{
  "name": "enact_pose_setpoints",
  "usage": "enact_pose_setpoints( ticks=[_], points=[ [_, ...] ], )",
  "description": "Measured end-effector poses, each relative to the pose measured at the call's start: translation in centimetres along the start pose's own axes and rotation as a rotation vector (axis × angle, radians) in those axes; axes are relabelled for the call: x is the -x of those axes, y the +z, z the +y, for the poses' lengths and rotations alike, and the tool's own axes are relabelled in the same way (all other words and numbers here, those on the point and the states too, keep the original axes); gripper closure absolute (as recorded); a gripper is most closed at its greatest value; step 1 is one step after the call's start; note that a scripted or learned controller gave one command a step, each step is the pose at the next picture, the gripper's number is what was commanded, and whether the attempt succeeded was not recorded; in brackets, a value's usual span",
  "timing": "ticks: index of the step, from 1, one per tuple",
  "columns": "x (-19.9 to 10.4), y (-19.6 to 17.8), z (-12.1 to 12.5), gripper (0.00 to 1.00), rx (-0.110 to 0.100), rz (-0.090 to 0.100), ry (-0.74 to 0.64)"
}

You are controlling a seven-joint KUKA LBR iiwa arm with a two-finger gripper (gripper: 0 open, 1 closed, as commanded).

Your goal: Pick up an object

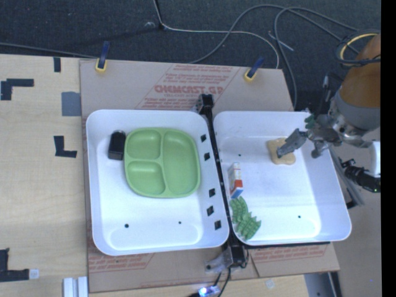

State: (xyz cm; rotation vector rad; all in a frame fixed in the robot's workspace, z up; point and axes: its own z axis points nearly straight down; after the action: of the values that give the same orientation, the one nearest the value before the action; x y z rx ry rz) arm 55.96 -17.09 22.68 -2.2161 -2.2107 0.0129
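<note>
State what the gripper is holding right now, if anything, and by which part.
Cannot be told. The gripper sits over the near edge of the tan object in the right bin, but no grasp is visible.

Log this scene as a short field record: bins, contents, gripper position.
left bin: green divided plate, small black object at the plate's left edge
right bin: tan piece, white and red tube, green leafy item
gripper: over the right bin, at the tan piece
grasp: cannot tell
</note>
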Motion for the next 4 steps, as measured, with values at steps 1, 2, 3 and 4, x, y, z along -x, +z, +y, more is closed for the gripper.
enact_pose_setpoints(
  ticks=[1,2,3,4],
  points=[
    [0.0,-0.7,0.3,0.0,0.012,-0.002,-0.003],
    [0.2,3.8,-0.2,0.0,0.008,-0.002,-0.003],
    [-0.7,8.6,0.1,0.0,0.007,-0.002,-0.004],
    [-0.7,13.9,0.1,0.0,0.011,-0.004,-0.005]
  ],
)
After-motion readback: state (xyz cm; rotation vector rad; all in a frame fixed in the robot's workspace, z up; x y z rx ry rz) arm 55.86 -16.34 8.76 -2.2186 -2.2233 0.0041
